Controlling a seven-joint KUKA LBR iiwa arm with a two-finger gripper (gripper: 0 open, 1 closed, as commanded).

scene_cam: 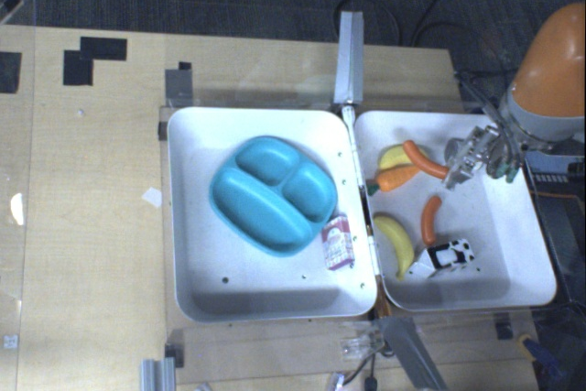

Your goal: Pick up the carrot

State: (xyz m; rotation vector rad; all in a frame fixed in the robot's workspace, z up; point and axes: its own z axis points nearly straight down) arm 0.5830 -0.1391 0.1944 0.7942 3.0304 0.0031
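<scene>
**Carrot in right bin, hand just beside it**

Carrot, orange with a green stub end [396,180]: lies in the right-hand shallow white bin [513,288], near its left wall. Listing left to right:

- Pale wooden tabletop [82,197], carrying both bins.
- Left shallow white bin [197,279]: holds a blue divided plastic plate [272,194] and a small red-and-white packet [338,243] just beside the plate's lower right edge.
- Right bin, further contents: a yellow banana-shaped piece [394,157] above the carrot; an orange sausage-shaped piece [425,162] lying across it; a second yellow banana [396,243] lower down; a small orange oblong piece [429,217]; a black-and-white toy [450,255].
- Hand [461,162]: metal fingers slightly parted, nothing between them, tips near the sausage-shaped piece's right end.
</scene>
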